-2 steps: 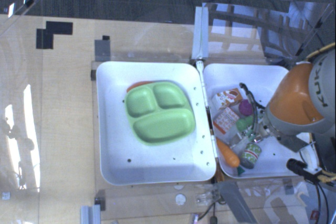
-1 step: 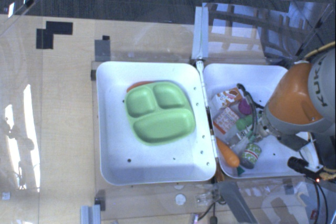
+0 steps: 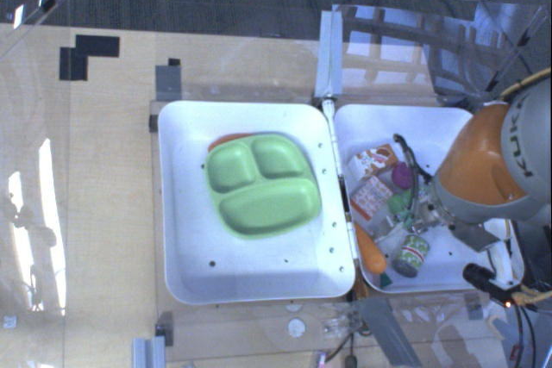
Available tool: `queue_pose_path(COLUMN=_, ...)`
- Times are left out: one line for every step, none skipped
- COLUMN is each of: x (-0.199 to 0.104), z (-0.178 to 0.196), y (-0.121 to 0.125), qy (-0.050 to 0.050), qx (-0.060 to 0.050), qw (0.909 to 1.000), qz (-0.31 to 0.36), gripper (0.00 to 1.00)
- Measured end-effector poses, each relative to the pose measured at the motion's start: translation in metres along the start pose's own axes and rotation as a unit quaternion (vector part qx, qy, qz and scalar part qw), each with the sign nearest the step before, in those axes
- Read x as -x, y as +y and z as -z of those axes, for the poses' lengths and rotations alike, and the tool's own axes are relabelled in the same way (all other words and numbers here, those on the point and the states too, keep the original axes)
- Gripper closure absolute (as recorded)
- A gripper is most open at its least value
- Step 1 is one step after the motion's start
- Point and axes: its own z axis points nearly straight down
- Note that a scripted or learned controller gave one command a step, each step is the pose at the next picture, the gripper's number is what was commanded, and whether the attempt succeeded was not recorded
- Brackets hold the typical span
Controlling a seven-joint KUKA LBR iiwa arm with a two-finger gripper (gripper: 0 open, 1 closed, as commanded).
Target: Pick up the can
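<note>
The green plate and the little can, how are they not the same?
The green plate is wide, flat and split into sections; the can is small and round, with a green label. The plate lies in the left bin; the can lies tilted in the right bin among other things. Both are partly green.

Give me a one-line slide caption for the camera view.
KUKA arm reaching into the right bin near the can; green tray in the left bin.
</note>
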Motion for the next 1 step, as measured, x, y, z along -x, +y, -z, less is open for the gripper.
queue_pose_path(x=-0.0030, z=-0.0007, y=-0.0001, qy=0.001, qx=-0.002, qw=0.9983, qz=-0.058, gripper=0.00)
